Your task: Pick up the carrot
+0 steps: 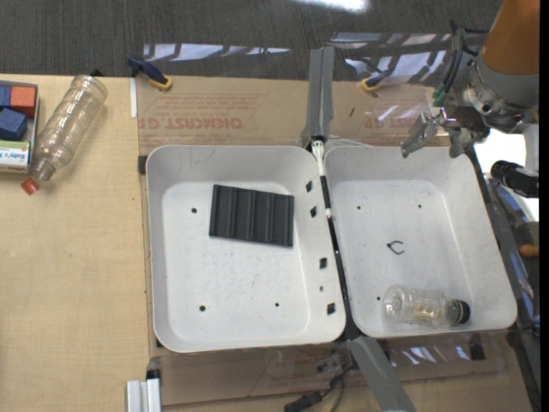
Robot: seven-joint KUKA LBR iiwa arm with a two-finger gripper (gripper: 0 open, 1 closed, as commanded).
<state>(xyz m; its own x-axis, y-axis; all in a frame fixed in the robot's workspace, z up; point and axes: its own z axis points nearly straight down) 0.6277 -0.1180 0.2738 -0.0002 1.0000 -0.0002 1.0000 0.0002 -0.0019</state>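
step: search, no grasp yet | gripper [437, 136] over right bin [480, 230] far edge, looks spread open, holding nothing | carrot: cannot tell where, maybe hidden | next: locate it among jar [425, 307], dark block [252, 215]

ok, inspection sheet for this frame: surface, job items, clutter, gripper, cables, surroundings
Surface: two white bins side by side on cardboard.
Job's things: carrot, nothing seen.
Clutter: dark ribbed pad in left bin; clear jar on its side and a small wire hook in right bin.
Gripper: gripper above right bin's far right corner, holding nothing.
Cables: wires on the wrist.
Surroundings: plastic bottle and block box on the bench, left.
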